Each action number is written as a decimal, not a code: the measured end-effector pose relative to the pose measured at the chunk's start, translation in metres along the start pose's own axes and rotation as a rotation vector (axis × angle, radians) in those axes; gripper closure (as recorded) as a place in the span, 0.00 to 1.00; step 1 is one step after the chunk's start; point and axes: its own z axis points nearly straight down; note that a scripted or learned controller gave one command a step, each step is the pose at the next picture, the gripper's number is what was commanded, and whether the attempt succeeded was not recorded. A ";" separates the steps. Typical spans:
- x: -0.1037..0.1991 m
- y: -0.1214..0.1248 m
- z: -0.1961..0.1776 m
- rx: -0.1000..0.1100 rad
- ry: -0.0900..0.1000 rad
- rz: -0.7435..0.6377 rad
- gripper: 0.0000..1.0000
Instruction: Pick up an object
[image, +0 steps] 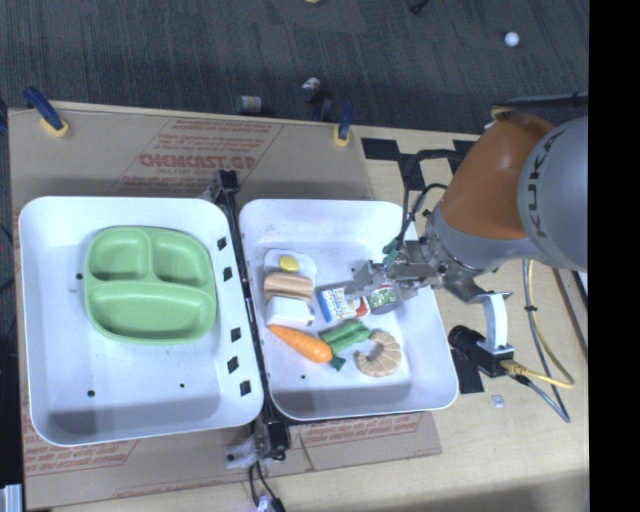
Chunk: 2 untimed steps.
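Observation:
The right bin (420, 385) holds several toy foods. A fried egg (288, 264) and a hot-dog bun (289, 287) lie at its left. An orange carrot (301, 344), a green pod (349, 335) and a tan shrimp-like piece (380, 354) lie toward the front. A blue and white packet (335, 301) lies in the middle. My gripper (372, 288) is low over the middle of the bin, just right of the packet and above the pod. Its tips are lost among the clutter, and a small green-labelled item (383, 298) sits right under it.
The left bin (40, 400) holds a green divided plate (150, 285). A black divider (238, 290) runs between the bins. The grey and orange arm (500, 200) comes in from the right, with cables (540, 340) and a black fitting (470, 345) beside the right bin.

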 end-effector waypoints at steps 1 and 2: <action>0.009 0.007 0.129 0.000 -0.001 -0.001 0.00; 0.009 0.008 0.119 0.001 -0.002 -0.006 1.00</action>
